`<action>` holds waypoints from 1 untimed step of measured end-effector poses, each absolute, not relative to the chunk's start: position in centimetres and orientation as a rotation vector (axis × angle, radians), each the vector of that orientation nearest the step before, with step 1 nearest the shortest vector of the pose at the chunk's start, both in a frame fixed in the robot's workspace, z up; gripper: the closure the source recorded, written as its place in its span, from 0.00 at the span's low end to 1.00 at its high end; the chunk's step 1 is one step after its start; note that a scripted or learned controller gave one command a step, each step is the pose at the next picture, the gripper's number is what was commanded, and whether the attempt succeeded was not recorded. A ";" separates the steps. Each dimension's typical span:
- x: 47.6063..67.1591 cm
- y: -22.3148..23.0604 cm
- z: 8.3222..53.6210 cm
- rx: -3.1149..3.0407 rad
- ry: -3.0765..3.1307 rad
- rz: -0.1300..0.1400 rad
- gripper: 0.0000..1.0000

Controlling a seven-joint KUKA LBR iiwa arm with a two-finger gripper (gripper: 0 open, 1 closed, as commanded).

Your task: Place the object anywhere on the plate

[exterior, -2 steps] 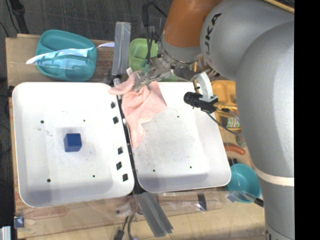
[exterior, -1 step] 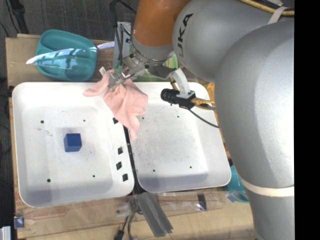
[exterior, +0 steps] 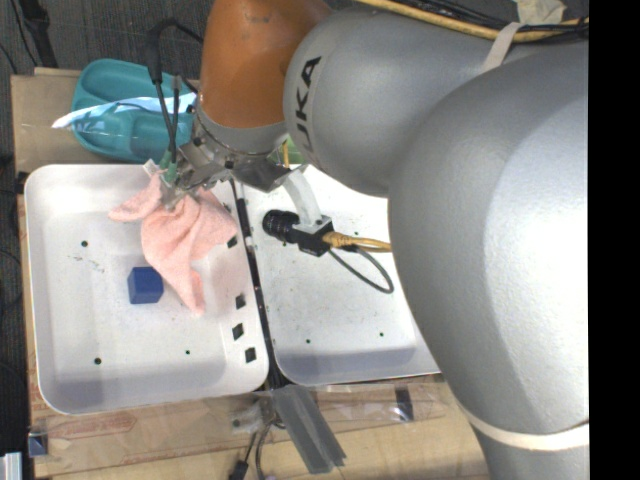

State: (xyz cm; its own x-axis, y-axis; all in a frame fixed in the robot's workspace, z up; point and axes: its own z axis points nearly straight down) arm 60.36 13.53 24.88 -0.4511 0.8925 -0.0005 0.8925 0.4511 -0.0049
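A pink cloth (exterior: 180,238) hangs bunched in the left bin (exterior: 60,368), its top corner drawn up into my gripper (exterior: 172,176). The gripper is near the bin's back edge, shut on that corner, and the rest of the cloth drapes down toward the bin floor. A small blue cube (exterior: 145,285) lies on the bin floor just left of the cloth's lower edge. A teal dish-like object (exterior: 115,103) with a pale wrapper on it lies behind the left bin, left of the gripper and outside the bin.
The grey arm with its orange band (exterior: 250,53) covers most of the right bin (exterior: 340,363). The divider between the bins (exterior: 255,308) runs just right of the cloth. Bare bin floor lies left of and in front of the cube.
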 end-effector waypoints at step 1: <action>58.7 17.6 15.6 -1.812 -2.563 0.009 1.00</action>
State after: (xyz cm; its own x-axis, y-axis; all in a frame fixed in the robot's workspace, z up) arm 58.72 17.62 15.61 -0.3336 0.9427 -0.0006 0.9427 0.3336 -0.0065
